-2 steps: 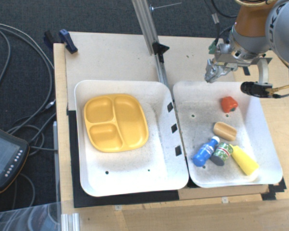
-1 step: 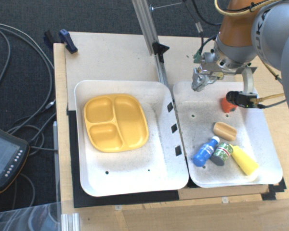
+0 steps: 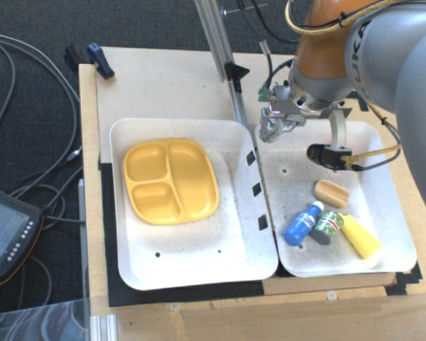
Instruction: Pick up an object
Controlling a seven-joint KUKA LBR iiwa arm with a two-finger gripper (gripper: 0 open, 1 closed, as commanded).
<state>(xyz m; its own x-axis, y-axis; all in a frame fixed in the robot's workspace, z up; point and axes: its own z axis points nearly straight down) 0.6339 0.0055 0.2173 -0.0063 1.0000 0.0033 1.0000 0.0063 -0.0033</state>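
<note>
The big grey arm (image 3: 383, 41) reaches in from the right, over the far end of the right white bin (image 3: 397, 222). The left white bin (image 3: 124, 254) has a yellow plastic tray with three parts (image 3: 172, 180). The things to pick lie near in the right bin: a yellow squeeze bottle (image 3: 360, 236), a blue bottle with a white cap (image 3: 302, 224), a tan block (image 3: 331, 192) and a small green can (image 3: 327, 226). The gripper (image 3: 270, 129) hangs empty up high; I cannot tell if its jaws are open. I think it is still getting ready. Next it must move nearer, then go down.

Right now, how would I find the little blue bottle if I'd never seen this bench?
Look in the right-hand white bin, at the cluster of small things near its front edge. The blue bottle lies at the cluster's left end, beside a green can. It is the only blue thing there and has a white cap.
</note>
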